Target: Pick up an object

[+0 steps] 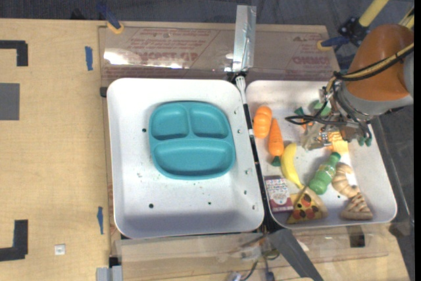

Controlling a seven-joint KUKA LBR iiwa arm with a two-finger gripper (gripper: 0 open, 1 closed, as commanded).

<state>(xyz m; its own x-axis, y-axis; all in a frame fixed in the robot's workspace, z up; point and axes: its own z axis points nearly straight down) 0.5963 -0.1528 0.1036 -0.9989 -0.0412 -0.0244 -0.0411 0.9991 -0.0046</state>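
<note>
In the right bin (388, 197), near its far right corner, gripper (327, 130) low over a small yellow-and-orange piece (337, 139), half hidden under dark metal and loose cables; grip state impossible to tell. Spread over the same smooth white floor: a ribbed orange pumpkin (262, 120) touching a tapered carrot (275, 139), a curved glossy banana (290, 165), a green bottle (323, 174) lying tilted, a wedge of pizza (307, 206) with dark dots, a flat pink-and-white packet (277, 191), and two ridged beige pastry shapes (349, 191) by the right wall. In the left bin (125, 161), a matte teal plate (192, 139), rounded, with three compartments. Beneath both, a pale wooden bench (49, 141).
</note>
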